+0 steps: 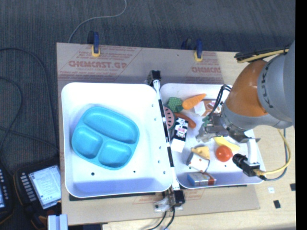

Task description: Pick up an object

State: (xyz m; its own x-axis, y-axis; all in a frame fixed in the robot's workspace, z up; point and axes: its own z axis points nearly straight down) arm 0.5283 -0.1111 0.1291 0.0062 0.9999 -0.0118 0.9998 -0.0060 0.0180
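- Two white bins are set side by side on a brown board; the left bin holds a blue divided tray, the right bin holds a heap of small toys.
- The gripper is seen low over the middle of the right bin, under the arm's orange band. Whether its claw is wide, narrow or closed on anything cannot be told; the wrist hides it.
- Candidate things lie close by: a tomato and a cheese wedge just below the gripper, a carrot and a green vegetable toward the far wall, a small box at the near wall.
- Risk, as judged: the toys are crowded and touching, so two may be caught at once, or a round one such as the tomato may be pushed aside and roll away.
- Risk, as judged: the yellow cable near the bin's corner could snag on the rim.
- Writing: "CHEMCAST" is read in red print on the board, repeated partly at the right. No toy label is legible.
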